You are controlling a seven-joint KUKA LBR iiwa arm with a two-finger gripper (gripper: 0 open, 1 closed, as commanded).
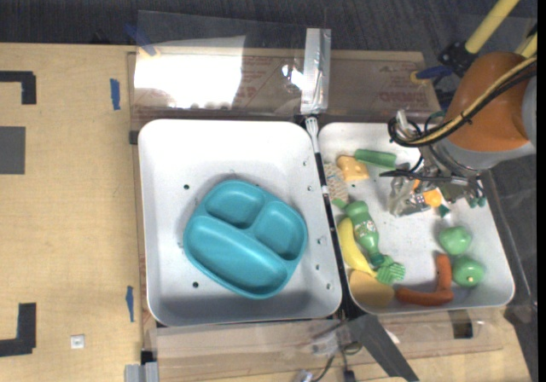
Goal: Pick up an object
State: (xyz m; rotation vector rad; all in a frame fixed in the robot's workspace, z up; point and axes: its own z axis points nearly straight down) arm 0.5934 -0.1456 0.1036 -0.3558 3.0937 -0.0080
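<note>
While lowered in the right bin (499, 274), end effector (409, 193) touches orange piece (431, 197).

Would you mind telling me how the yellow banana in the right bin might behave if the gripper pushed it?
The banana looks smooth and curved, so it would probably pivot or slide. It touches the green bottle, which would likely shift too.

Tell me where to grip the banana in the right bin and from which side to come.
Grip the banana at mid-length, fingers across its narrow width, coming straight down. It lies flat along the bin's left wall, with a green toy close on its right, so room is tight.
</note>
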